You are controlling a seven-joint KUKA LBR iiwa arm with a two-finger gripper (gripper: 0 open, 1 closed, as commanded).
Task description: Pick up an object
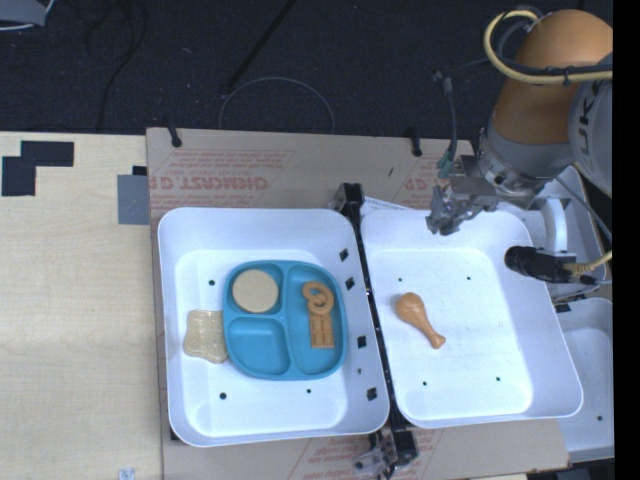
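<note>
A tan toy drumstick [419,319] lies near the middle of the right bin [540,388]. In the left bin [190,408] a blue divided plate [283,319] carries a round tan cookie [254,291] and a brown key-shaped piece [319,314]. A pale yellow slice [205,335] rests against the plate's left side. My gripper [443,220] hangs over the back edge of the right bin, well above and behind the drumstick, with nothing visible between its fingers.
A black divider [362,308] runs between the two bins. A black cylindrical fitting [538,264] juts over the right bin's right wall. Cardboard [250,168] lies under both bins, and cables trail across the dark floor behind.
</note>
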